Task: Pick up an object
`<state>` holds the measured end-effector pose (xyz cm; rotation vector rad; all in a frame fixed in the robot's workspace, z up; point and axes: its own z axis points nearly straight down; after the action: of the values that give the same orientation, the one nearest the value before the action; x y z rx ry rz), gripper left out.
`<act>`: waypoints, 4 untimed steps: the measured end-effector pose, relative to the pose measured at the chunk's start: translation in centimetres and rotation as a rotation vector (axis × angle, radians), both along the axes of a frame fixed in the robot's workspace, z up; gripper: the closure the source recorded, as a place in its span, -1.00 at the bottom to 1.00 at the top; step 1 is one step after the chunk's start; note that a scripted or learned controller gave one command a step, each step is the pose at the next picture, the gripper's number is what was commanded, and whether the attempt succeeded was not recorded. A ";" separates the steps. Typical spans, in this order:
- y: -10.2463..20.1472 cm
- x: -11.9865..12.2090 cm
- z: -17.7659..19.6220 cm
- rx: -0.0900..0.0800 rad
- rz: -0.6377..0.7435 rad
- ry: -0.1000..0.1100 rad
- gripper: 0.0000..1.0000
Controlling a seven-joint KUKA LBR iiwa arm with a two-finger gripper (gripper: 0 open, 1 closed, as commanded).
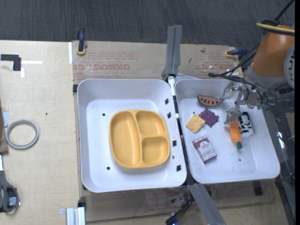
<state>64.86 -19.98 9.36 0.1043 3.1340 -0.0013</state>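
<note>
Right bin (pixel 262 170): holds loose items — watermelon slice (pixel 209 101), purple grapes (pixel 209 117), cheese wedge (pixel 195 123), small red box (pixel 205 149), carrot (pixel 235 132), black-and-white toy (pixel 245 124). Items scattered apart, leaving room for approach from above. Left bin (pixel 89 139): yellow divided plate (pixel 139 138), centred. Gripper (pixel 240 102): poised over right bin's rear right area, just above carrot and toy — probable pick targets. Finger opening cannot be judged; nothing seen held. Tape roll (pixel 21 134) lies on bench (pixel 42 93), well apart.
</note>
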 end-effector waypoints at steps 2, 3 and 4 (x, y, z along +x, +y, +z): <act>10.5 -1.0 0.0 0.002 -0.381 0.002 -1.00; 10.5 -0.8 1.1 0.001 -0.379 -0.005 1.00; 15.9 -2.4 11.9 0.002 -0.609 0.002 1.00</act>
<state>62.48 -4.06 21.24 1.0395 2.9611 -0.0006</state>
